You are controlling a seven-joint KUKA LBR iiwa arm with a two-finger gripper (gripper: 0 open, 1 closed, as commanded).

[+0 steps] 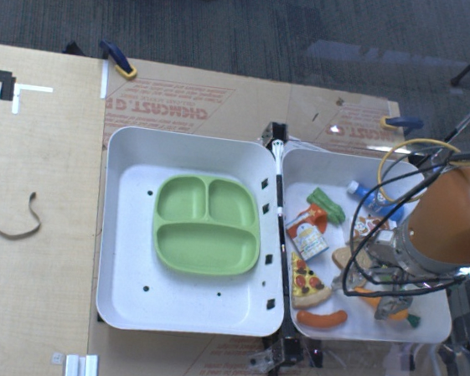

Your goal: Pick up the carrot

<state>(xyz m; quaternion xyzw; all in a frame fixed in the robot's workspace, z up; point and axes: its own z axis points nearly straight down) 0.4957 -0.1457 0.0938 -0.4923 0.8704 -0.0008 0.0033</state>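
The carrot (404,315) lies near the front right corner of the right bin (329,178). It is orange with a green tip and is partly covered by the gripper. My gripper (390,308) is low in that corner, right over the carrot, under the orange wrist band (456,212) and a tangle of cables. The arm hides where the gripper meets the carrot, so I cannot tell if it is touching.
The right bin also holds a green vegetable (328,204), a ketchup bottle (307,233), a pizza slice (306,287), a red sausage (321,318) and a blue item (359,190). A green divided plate (208,225) sits in the left bin (120,237).
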